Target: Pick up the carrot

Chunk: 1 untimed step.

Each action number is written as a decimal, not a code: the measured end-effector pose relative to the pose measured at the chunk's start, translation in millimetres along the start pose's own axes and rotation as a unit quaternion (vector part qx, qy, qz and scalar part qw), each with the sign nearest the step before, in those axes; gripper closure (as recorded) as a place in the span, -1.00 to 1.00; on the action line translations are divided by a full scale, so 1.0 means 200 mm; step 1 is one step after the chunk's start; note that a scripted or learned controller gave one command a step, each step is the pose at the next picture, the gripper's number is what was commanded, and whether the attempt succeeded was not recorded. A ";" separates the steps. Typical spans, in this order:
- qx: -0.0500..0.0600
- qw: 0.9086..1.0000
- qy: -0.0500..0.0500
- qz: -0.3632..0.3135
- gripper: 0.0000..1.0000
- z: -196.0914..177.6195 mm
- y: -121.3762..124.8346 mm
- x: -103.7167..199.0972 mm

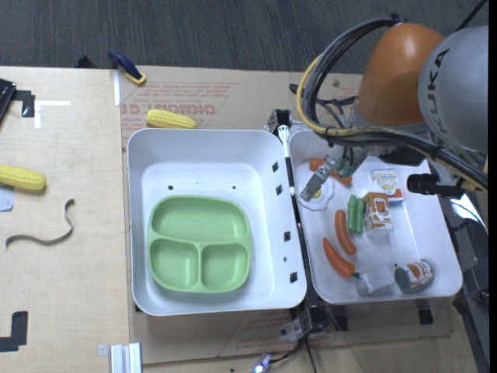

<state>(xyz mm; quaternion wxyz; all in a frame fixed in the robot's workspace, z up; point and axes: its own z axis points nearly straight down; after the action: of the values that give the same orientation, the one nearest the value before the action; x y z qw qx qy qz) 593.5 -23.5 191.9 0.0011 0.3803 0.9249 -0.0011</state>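
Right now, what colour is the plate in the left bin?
Light green: the plate with three sections, seen in the camera view.

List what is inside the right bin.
The right bin holds two orange carrot-like pieces, a green item, a small carton, a can and a fried egg. The arm covers the bin's far end.

Left bin [147, 154]: smooth white plastic, slight sheen. Divided tray [200, 243]: matt pale-green plastic. Bench [62, 286]: light wood, matt; brown cardboard sheet [202, 99] under the bins. Carrot [338, 258]: glossy orange plastic. Arm's orange band [396, 72]: smooth, semi-gloss.
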 end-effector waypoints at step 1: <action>0.000 0.999 0.001 -0.033 -1.00 0.00 -0.02 0.41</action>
<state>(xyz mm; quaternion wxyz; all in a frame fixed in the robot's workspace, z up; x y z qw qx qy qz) 532.0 30.8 191.1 0.0001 0.3499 0.9368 -0.0006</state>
